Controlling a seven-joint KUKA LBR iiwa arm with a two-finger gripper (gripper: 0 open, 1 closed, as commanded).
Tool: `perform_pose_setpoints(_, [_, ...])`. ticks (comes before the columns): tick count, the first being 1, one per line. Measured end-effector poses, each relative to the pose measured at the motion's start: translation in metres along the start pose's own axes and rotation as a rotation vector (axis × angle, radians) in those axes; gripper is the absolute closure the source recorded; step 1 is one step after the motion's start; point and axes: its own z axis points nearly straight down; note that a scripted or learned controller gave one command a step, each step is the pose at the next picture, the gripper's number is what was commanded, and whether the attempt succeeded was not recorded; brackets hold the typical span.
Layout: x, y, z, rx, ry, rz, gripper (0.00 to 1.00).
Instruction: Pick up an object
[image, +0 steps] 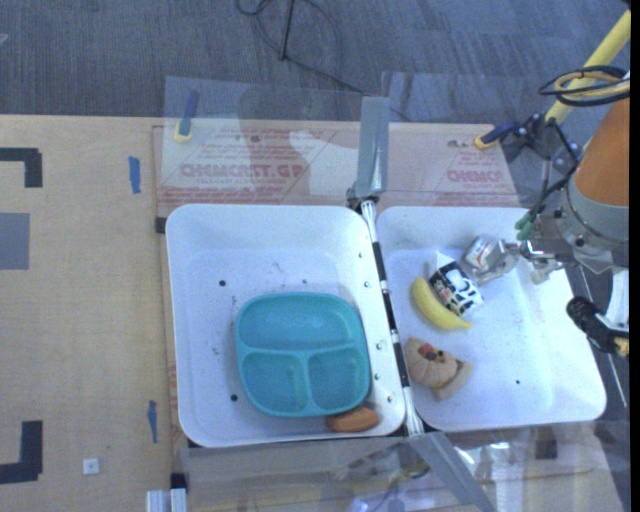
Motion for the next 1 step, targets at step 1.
perform_pose_setpoints(1, [0.04, 0.09, 0.1403, -0.007, -0.001, 0.184, 0.0])
